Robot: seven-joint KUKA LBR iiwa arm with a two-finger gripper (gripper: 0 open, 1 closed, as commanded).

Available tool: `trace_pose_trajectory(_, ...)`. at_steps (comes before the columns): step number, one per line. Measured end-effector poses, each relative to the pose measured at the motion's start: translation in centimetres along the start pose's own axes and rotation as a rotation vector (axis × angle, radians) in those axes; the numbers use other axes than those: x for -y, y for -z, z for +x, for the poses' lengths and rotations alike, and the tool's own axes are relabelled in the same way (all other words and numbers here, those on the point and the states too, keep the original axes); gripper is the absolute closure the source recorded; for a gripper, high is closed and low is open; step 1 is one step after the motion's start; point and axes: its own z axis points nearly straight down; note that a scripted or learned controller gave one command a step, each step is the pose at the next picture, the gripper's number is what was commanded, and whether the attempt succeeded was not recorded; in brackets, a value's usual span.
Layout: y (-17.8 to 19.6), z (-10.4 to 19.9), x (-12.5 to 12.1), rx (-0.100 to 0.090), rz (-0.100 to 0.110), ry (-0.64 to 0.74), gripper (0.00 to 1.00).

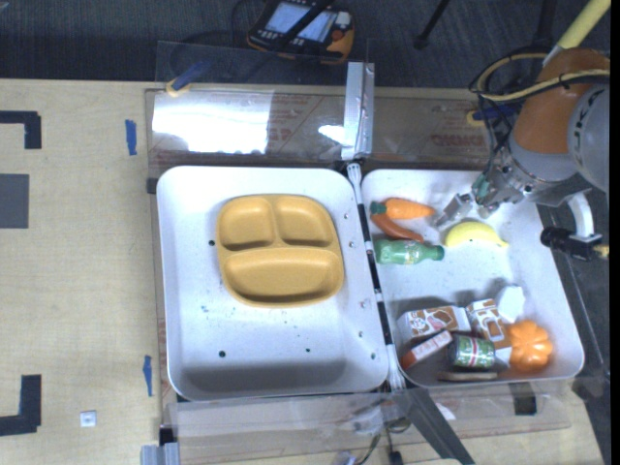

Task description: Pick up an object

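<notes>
Basically the gripper hung low in the right bin, fingers slightly parted, gripping nothing, tips just above the lemon and right of the carrot. Green bottle lay nearby.

The light wooden bench carried two shallow white bins side by side: the left bin and the right bin, their inner edges touching. Black corner marks (and small blue tape strips) lay on its bare left part.
</notes>
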Motion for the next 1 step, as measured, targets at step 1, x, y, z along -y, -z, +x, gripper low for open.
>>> trace_pose_trajectory(1,-0.06,1.17,5.99,0.012,-0.01,-0.027,0.0)
